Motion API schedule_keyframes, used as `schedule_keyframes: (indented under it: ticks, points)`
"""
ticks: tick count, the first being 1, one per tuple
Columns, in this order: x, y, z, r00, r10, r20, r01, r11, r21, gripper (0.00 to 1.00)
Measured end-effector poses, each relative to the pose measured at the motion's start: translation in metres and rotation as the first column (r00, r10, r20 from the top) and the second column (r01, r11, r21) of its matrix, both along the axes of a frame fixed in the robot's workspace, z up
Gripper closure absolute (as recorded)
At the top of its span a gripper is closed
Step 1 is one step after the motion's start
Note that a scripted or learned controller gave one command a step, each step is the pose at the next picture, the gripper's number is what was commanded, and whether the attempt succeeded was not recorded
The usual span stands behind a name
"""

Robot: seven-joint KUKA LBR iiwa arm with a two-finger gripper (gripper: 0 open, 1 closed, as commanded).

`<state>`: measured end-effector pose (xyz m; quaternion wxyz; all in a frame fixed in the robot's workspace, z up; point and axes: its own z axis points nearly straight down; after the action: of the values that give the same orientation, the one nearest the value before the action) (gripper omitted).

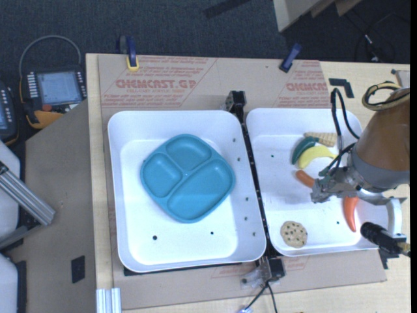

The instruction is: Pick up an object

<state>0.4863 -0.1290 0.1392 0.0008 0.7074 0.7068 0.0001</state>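
While we count from the overhead view, here's what we get:

bins: two white bins side by side on the bench (104, 194), left bin (124, 175) and right bin (273, 175).
left bin contents: one blue divided plate (187, 177), three compartments, lying flat near the middle.
right bin contents: we count five items. One banana (311, 152), yellow with a green end; one tan ridged piece (320, 137) just above it, can't identify; one orange piece (304, 178) below the banana; one carrot (351, 212) near the right wall; one cookie (294, 233) near the front wall.
arm: one, grey with an orange band (389, 132), over the right bin's right side.
jaws: gripper (324, 191) sits low between the orange piece and the carrot; we can't tell the jaw state, too dark and small.
hidden: orange piece is partly covered by the gripper, so its full shape is unclear. Carrot's top end is tucked under the wrist.
off bench: one handheld pendant (57, 89) at left.
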Motion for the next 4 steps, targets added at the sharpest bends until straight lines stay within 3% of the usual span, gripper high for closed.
schedule_keyframes:
  ticks: [2,4]
  points:
    - [0.006,-0.009,0.079,1.000,0.002,0.004,-0.002,1.000,-0.001,1.00]
    - [0.019,0.083,0.085,1.000,0.006,-0.001,-0.006,1.000,0.002,1.00]
